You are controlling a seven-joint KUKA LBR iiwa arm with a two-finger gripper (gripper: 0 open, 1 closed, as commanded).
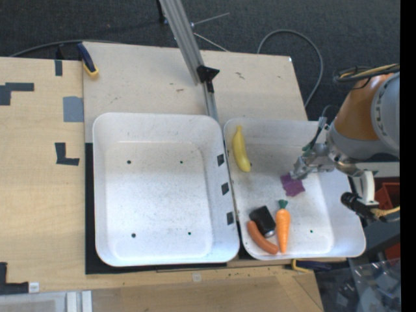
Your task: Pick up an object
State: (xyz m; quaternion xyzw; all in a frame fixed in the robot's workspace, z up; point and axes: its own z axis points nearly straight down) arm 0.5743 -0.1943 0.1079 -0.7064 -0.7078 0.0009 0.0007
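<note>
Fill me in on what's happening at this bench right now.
A grey arm with an orange band reaches in from the right, its gripper low over the right bin, just above a small purple piece. Nothing can be seen held between its fingers. The same bin holds a banana near its left wall, and toward the front a black block, a carrot and a reddish sausage-like piece lie clustered together. The left bin sits alongside.
</note>
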